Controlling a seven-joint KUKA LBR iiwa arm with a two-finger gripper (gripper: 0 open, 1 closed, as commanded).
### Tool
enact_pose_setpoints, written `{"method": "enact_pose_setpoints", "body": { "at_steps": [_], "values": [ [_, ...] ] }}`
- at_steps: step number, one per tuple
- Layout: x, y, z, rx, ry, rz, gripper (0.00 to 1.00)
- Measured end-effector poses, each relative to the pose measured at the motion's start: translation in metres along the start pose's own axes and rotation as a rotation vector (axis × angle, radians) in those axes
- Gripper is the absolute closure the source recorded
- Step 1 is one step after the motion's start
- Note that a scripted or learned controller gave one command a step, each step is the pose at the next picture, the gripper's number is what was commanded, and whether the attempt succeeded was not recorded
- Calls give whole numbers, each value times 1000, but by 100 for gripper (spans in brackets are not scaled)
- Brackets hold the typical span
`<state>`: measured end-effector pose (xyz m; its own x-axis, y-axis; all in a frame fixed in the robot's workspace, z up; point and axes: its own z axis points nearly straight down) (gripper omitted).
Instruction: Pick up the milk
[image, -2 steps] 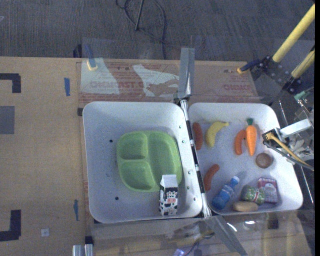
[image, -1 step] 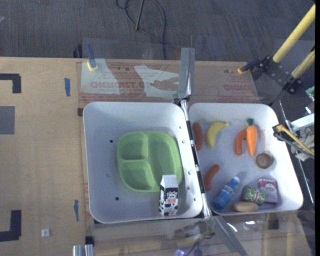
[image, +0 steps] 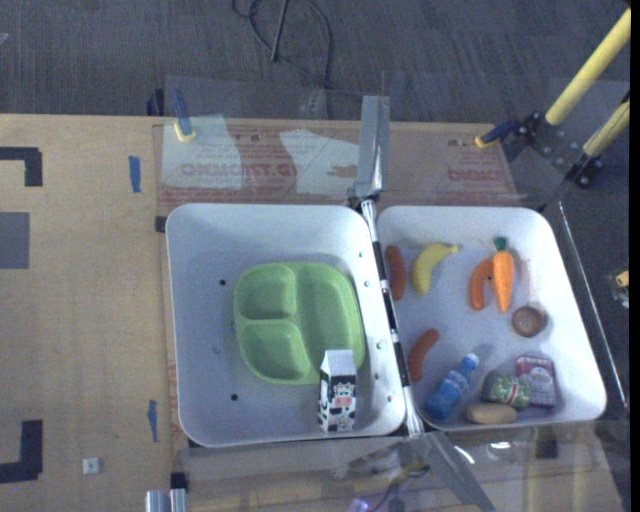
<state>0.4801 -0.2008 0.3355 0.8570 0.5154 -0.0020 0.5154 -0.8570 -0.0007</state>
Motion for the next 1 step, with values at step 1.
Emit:
{"method": "enact_pose_setpoints", "body": {
  "at_steps": [1],
  "values": [
    [-10,18,-7,0,1,54,100]
  ]
}}
